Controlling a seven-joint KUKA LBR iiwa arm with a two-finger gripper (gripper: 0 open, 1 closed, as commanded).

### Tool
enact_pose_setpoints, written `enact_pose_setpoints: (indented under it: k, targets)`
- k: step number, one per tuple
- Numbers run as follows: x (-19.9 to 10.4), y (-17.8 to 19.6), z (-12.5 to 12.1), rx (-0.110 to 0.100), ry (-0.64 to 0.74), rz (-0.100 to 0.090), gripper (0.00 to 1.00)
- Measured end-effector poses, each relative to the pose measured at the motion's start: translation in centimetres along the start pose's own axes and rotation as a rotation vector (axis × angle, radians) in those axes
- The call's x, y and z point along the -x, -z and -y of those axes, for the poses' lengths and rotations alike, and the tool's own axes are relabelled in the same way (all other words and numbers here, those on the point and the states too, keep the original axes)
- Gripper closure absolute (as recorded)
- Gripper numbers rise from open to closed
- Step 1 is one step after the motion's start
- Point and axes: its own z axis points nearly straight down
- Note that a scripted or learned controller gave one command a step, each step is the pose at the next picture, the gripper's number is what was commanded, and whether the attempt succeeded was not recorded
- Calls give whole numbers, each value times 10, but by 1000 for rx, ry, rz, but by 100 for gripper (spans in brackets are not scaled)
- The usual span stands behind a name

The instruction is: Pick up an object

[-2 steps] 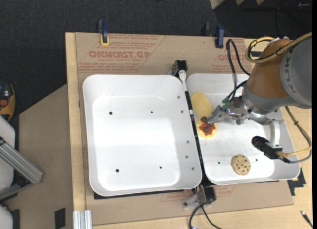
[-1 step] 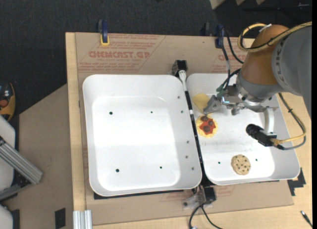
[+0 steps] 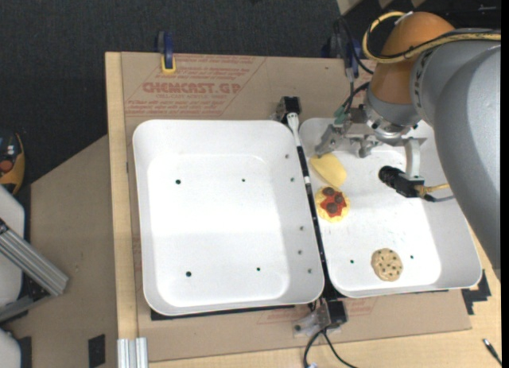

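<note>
Gripper (image 3: 343, 145), fingers spread and holding nothing, hangs over right bin's (image 3: 445, 267) far-left corner, just beside yellow piece (image 3: 331, 170).

Brown bench board (image 3: 199, 80) (printed lettering), blue clamp (image 3: 166, 47).

Bench (image 3: 199, 80) w/ brown cardboard top, printed red lettering at far side. Directly on it: two shallow white bins side by side, touching along their inner edges. Left bin (image 3: 151, 223) sits mid-bench; right bin (image 3: 457, 259) reaches toward the right edge. Blue clamp (image 3: 166, 50) on far-left edge.
</note>
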Motion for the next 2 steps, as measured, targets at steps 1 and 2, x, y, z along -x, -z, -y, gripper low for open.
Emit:
enact_pose_setpoints:
  k: [1,2]
  targets:
    - [26,2,70,-7,-7,-1,0]
    - [-3,1,94,-9,-2,-3,0]
